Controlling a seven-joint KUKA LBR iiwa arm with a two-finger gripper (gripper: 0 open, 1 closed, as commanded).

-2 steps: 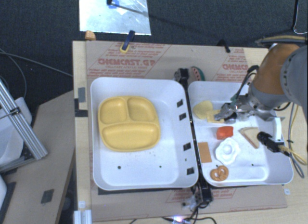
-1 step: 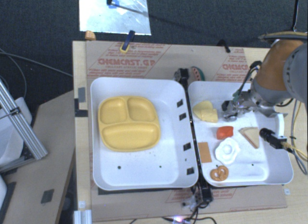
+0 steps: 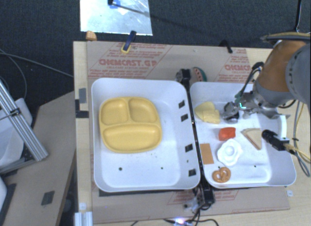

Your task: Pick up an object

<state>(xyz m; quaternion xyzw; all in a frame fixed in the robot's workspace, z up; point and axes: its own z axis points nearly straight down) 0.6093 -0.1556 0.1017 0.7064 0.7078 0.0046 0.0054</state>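
Nearest the front edge, a pretzel [image 3: 221, 174] lies flat in the front left corner of the right bin [image 3: 262, 169]. Just behind it sits a fried egg [image 3: 229, 152], white with a yellow centre, apart from the pretzel. A tan strip [image 3: 206, 153] lies along the bin's left wall, just beside the egg. Behind the egg is a red piece [image 3: 227, 133], close to it; whether the two touch cannot be determined. A bread wedge [image 3: 252, 137] lies to the right of the red piece, apart from it. A pale yellow piece [image 3: 207, 113] lies in the back left part of the same bin, near the left wall. All of these items rest in the bin.

The gripper [image 3: 232, 113] is low inside the right bin, in its back half, just to the right of the pale yellow piece and behind the red piece. Contact with the pale yellow piece cannot be confirmed. Whether the gripper is spread or closed cannot be told from this angle. The arm [image 3: 291, 74] enters from the right, with its orange band over the bin's back right corner.

The left bin [image 3: 170, 162] holds a yellow plate [image 3: 130, 124] with three compartments, two small at the back and one large in front, lying flat toward the bin's back left. Both bins stand close side by side on a cardboard sheet [image 3: 160, 60] with red lettering.
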